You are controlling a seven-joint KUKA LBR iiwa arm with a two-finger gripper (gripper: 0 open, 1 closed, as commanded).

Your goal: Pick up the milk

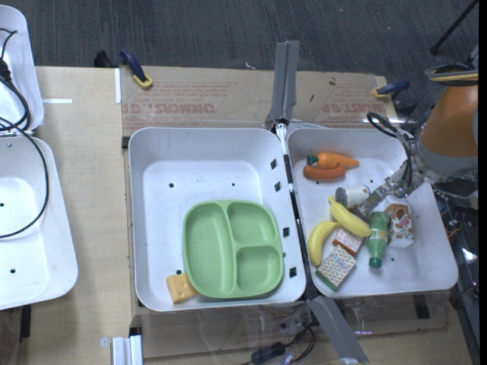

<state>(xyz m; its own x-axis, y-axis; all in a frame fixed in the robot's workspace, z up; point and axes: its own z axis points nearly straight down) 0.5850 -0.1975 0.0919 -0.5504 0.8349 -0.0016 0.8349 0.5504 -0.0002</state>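
Observation:
The milk [401,225] is a small white carton with red-orange print. It lies in the right bin [434,276] near the right wall, beside a green bottle [377,239]. My gripper [388,193] hangs low over the bin, just above and to the left of the carton, at the end of the grey arm with its orange band [449,120]. Nothing shows as held in it.
The right bin also holds a carrot [336,160], a sausage [323,172], a small can [351,196], two bananas [348,217] and a patterned box [338,263]. The left bin [152,204] holds a green divided plate [233,248] and a yellow cheese piece [179,287].

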